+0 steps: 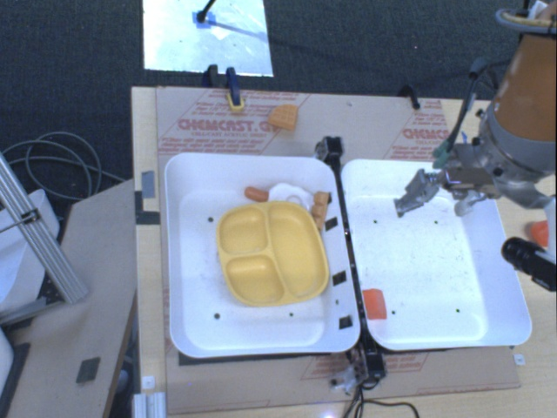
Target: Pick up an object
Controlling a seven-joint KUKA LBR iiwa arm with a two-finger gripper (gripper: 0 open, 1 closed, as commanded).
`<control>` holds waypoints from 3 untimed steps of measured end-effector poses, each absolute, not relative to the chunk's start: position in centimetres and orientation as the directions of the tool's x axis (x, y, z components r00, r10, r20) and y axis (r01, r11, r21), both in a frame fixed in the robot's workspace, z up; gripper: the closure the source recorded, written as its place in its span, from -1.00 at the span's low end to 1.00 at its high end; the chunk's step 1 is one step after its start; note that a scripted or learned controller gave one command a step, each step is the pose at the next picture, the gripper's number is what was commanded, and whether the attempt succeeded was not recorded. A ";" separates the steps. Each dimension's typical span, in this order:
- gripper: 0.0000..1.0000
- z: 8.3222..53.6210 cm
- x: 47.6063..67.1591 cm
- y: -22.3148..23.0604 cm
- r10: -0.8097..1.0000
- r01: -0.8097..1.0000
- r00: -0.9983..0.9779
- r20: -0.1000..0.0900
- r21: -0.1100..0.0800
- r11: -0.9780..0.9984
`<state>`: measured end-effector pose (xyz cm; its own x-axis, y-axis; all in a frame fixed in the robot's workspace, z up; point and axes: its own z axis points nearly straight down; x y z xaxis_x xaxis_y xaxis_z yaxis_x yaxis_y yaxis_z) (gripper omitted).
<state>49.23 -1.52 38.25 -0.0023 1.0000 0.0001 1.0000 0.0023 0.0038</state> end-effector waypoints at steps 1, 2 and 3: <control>-1.00 38.3 49.2 -1.5 1.000 1.000 -0.002 0.000 0.004 0.002; -1.00 38.3 49.2 -1.5 1.000 1.000 -0.002 0.000 0.004 0.002; -1.00 38.3 49.2 -1.5 1.000 1.000 -0.002 0.000 0.004 0.002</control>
<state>49.23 -1.52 38.25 -0.0023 1.0000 0.0001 1.0000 0.0023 0.0038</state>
